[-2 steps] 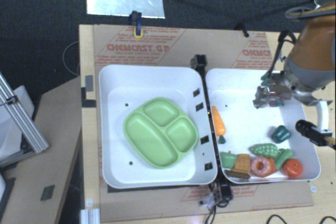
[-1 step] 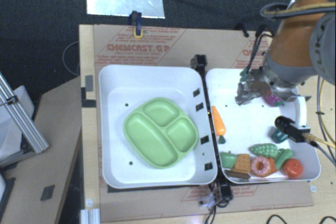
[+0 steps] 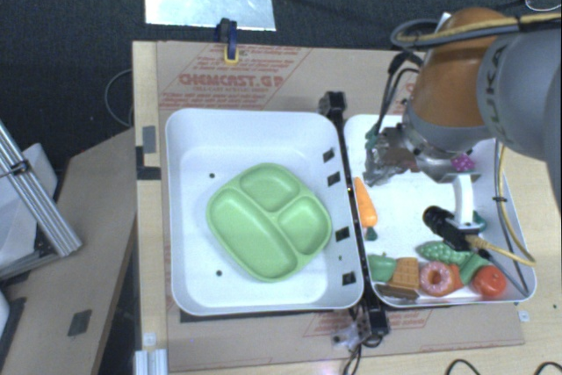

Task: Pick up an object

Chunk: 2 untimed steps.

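Gripper (image 3: 379, 162) was poised low over the upper left part of the right bin (image 3: 518, 233), nothing seen held.

The fingers were too dark and blurred to judge, so the opening could not be told; no object was seen between them. The nearest candidate was taken to be the carrot (image 3: 365, 205), which lay against the bin's left wall, just below the gripper in the view, toward the camera. Its long axis ran roughly along that wall, green tip nearest the camera. A short move toward the camera was judged to be needed, with the fingers closing across the carrot's width. The remaining toys, including a donut (image 3: 436, 277) and a tomato (image 3: 490, 280), were clustered at the bin's near edge, farther off.
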Motion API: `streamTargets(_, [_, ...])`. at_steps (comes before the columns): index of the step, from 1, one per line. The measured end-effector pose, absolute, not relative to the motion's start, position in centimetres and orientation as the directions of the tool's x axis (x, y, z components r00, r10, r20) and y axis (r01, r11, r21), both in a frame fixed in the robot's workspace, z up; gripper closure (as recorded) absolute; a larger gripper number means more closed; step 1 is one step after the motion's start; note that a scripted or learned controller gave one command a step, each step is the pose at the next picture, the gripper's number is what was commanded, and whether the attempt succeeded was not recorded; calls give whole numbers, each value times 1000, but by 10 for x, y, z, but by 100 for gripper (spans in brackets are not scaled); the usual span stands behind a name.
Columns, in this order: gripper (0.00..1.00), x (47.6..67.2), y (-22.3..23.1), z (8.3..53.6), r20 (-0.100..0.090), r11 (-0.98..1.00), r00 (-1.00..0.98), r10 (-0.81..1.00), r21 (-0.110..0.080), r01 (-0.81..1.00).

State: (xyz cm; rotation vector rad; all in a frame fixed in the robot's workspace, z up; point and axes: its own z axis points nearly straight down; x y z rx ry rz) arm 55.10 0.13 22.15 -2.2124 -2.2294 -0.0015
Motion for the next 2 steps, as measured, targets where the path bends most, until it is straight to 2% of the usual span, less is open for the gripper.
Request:
streamTargets(1, [100,565,19,232,1,7,-7,1000,3,1000])
streamTargets(2, [100,555,17,215,0,1,-1,1000,0,1000])
